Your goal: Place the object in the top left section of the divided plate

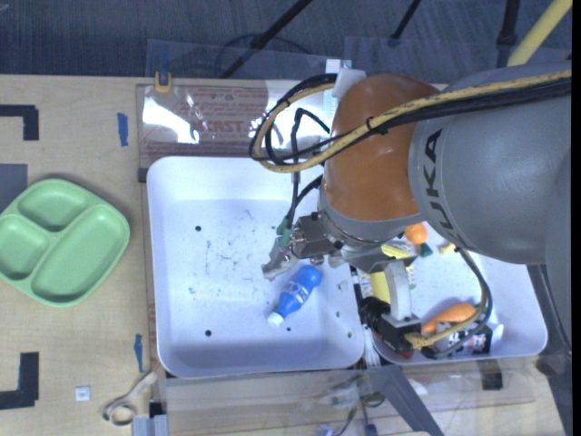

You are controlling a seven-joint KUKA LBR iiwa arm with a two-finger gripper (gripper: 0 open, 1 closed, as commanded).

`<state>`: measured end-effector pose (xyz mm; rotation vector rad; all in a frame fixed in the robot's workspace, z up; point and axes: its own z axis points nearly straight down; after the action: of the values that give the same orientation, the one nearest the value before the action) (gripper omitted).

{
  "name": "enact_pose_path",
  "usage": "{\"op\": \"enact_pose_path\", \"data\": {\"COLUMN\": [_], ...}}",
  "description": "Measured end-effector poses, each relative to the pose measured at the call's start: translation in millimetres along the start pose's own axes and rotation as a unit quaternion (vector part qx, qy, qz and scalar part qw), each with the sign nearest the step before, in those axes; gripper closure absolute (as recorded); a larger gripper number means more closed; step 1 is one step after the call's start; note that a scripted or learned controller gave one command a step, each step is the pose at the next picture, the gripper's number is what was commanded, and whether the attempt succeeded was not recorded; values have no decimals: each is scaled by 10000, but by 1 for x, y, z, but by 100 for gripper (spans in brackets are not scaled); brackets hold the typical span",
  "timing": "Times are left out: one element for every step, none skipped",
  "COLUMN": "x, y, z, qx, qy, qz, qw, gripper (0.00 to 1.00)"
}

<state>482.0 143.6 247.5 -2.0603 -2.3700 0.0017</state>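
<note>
A bottle [296, 293] is lain in the left bin [195, 207], with the divided plate [60, 241] set on the desk [64, 116] to its left.

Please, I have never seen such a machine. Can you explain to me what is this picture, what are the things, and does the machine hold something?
One camera looks down at a slant on a bench. The big grey and orange shape is a robot arm reaching in from the right. Its claw hangs over the left white bin, right above a small blue bottle lying there on its side. Whether it grips the bottle, I cannot tell. The right bin holds mixed small items. The green divided plate sits on the bench at far left.
</note>
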Motion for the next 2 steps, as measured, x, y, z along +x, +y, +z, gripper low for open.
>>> {"op": "enact_pose_path", "data": {"x": [12,-47], "y": [63,107], "z": [73,-33], "qx": [-6,-18], "qy": [-1,-4], "qz": [395,-319], "qw": [9992,9995], "gripper": [0,0]}}
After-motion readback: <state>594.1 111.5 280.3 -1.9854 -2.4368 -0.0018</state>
